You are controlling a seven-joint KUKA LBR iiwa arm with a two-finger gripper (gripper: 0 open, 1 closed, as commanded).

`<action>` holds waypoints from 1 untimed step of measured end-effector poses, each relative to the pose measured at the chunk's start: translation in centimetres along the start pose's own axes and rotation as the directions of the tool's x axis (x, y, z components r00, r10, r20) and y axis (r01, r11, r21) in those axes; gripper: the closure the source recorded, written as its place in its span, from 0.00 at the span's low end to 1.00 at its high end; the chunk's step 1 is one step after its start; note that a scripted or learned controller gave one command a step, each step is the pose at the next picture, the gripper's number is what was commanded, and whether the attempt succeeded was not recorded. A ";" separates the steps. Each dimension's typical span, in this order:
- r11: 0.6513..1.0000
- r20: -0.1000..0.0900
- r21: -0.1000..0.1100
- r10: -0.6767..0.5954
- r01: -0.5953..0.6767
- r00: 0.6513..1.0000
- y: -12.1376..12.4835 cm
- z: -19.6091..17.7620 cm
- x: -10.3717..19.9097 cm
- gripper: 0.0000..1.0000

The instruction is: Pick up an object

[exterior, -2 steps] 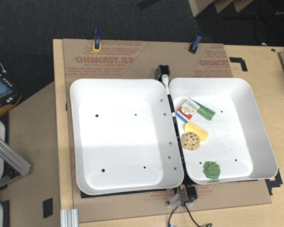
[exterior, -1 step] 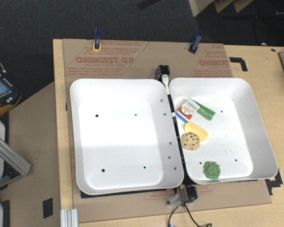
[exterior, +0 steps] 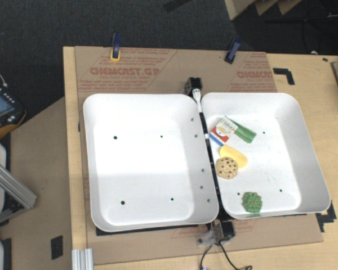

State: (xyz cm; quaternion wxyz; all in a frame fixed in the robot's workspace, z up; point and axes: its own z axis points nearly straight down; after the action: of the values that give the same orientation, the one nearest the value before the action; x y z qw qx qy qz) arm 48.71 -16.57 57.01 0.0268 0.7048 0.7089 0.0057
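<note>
Cookie (exterior: 226, 167) lies in right bin (exterior: 293, 151), touching yellow piece (exterior: 236, 156), near broccoli (exterior: 252, 202).

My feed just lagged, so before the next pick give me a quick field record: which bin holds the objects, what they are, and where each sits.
loaded bin: right bin
other bin: left bin
cookie: near the right bin's left wall, overlapping the yellow piece
yellow piece: partly under the cookie
green bottle with white label: lying tilted, upper left of the right bin
red and blue packet: beside the bottle, by the divider
broccoli: alone at the near edge
</note>
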 end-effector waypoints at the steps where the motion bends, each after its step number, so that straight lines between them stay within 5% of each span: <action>1: 1.000 0.003 -0.005 -0.001 0.001 1.000 0.1 -1.1 0.0 1.00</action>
State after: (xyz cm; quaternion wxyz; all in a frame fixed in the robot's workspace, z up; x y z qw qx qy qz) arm 48.77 -16.59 58.10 0.0298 0.7044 0.7092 0.0064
